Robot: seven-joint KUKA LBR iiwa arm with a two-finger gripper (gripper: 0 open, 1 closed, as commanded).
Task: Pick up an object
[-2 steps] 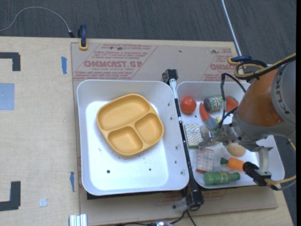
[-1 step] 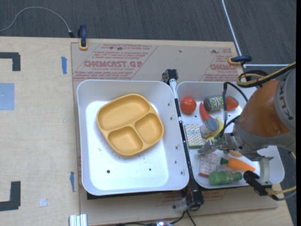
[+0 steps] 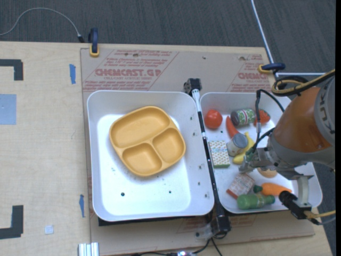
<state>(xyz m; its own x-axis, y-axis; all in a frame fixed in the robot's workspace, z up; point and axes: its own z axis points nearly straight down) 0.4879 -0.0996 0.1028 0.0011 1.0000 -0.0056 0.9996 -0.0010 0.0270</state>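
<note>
camera view | hand (image 3: 249, 163) low mid right bin (image 3: 314, 196), crowded | grip state cannot tell

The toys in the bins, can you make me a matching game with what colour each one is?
Things:
1. divided plate
2. tomato
3. bottle
4. carrot

Colours:
A. green
B. orange
C. yellow
D. red

Pairs: 1-C, 2-D, 3-A, 4-B
</note>
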